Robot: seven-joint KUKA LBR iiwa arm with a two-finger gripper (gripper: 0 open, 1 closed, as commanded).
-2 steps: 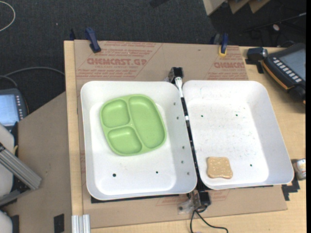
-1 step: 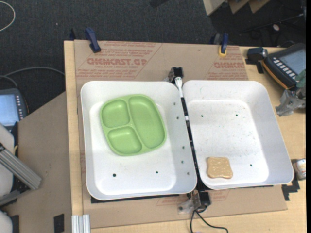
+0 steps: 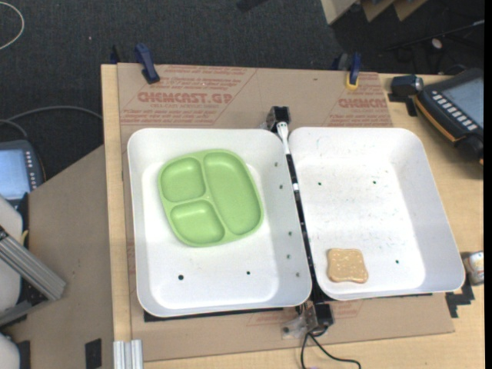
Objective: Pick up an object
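A tan, toast-like flat piece [image 3: 347, 266] lies near the front left corner of the right bin [image 3: 407, 167]. A light green divided plate [image 3: 211, 197] with three compartments rests in the left bin [image 3: 154, 267], toward its back half, tilted slightly.
The two white bins sit side by side on a cardboard-covered bench [image 3: 231, 91], joined by a black strip [image 3: 296, 206] with clamps at back and front. A blue clamp [image 3: 146, 62] and a yellow clamp [image 3: 353, 74] hold the board's far edge. A handheld pendant [image 3: 453, 110] lies at the right.
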